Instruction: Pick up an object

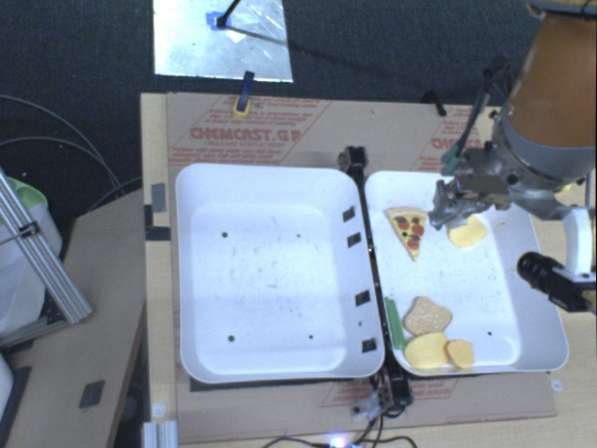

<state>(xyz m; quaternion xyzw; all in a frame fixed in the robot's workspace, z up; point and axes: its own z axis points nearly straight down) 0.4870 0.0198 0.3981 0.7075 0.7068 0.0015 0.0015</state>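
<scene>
You are looking down on two shallow white plastic bins set side by side on a brown cardboard sheet (280,129) printed with red lettering. The left bin (266,273) shows bare, lightly scuffed floor. The right bin (522,287) holds all the toy food.

The grey arm with its orange band (560,59) comes in from the right, and the metal two-finger gripper (446,211) hangs over the upper part of the right bin. Its tip sits between two items: a triangular pizza slice with red topping spots (409,231) just to the left of it, and a pale yellow rounded piece (467,233) just to the right and slightly below. You cannot tell from this angle whether the tool is open or closed, and nothing is visibly caught in it. Whether it touches either item, you cannot tell.

In the lower part of the same bin you see a cluster near the divider side: a tan bread-like slice (428,316), a yellow oval piece (426,351) touching it from below, a small orange round slice (459,352) just beside the oval, and a thin green strip (394,323) lying along the bin's left wall.

Beyond the cardboard, at the top of the view, a square shiny metal plate (222,26) lies on the dark floor
</scene>
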